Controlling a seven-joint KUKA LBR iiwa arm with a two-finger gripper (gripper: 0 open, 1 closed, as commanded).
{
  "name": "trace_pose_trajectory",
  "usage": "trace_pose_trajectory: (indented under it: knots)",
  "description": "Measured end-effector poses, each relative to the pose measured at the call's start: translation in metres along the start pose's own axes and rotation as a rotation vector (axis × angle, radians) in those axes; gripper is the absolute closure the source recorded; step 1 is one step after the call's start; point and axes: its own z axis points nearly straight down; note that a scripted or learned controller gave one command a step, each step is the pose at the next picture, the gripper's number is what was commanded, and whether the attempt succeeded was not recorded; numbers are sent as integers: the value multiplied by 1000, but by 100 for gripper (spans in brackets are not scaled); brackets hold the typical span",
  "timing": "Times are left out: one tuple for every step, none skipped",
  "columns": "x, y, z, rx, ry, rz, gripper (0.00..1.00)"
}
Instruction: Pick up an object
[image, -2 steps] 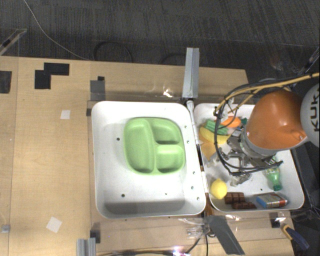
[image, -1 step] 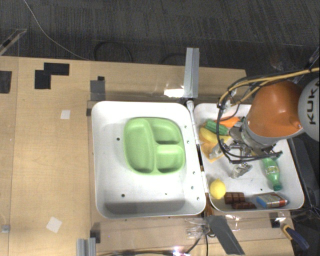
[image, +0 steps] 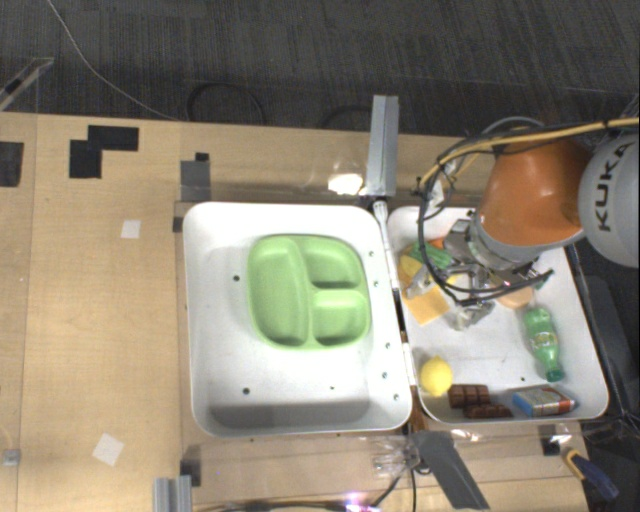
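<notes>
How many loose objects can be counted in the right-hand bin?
At least 5: yellow ball near the left wall, brown block and small box along the front, green bottle at right, yellow-tan piece beside the arm, which may hide more.

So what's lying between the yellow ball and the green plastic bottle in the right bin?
In the camera view, bare white bin floor separates the round yellow ball from the green plastic bottle; the brown chocolate bar sits just below that line.

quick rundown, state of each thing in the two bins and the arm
green divided tray: upside down, in the left bin
green bottle: lying on its side, right bin
yellow ball: resting free near the divider
brown block: lying flat at the front wall
gripper: lowered into the right bin
</notes>
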Motion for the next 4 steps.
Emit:
trace_pose_trajectory:
  knots:
    - [19, -1, 0, 0, 0, 56, 0]
    - [32, -12, 0, 0, 1, 19, 0]
    - [39, -7, -1, 1, -1, 29, 0]
    - [5, -9, 0, -1, 0, -121, 0]
